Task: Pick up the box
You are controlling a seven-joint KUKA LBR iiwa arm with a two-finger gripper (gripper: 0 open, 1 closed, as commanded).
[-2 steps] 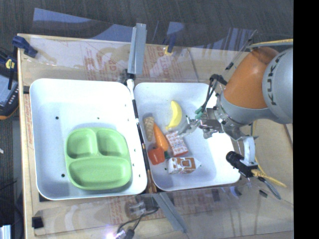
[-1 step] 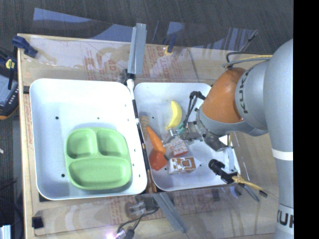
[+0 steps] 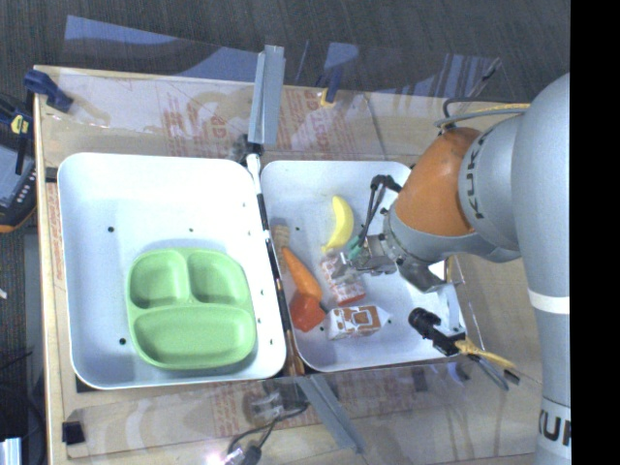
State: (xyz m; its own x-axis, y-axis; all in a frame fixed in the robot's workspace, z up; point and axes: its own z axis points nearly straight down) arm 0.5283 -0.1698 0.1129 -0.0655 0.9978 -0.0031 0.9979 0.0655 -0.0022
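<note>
Hovering in the right bin (image 3: 426, 352), gripper (image 3: 360, 256) sits above a small packet, finger state can't tell, while box (image 3: 354, 322) lies near the bin's front edge beside carrot (image 3: 301, 271) and banana (image 3: 339, 223), so it risks grabbing the wrong item.

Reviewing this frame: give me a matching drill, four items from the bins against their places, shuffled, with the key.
Items:
1. green tray
2. banana
3. carrot
4. box

Places:
A. right bin, along its left wall
B. left bin
C. right bin, near its front edge
D. right bin, upper middle, just left of the claw

Pairs: 1-B, 2-D, 3-A, 4-C
</note>
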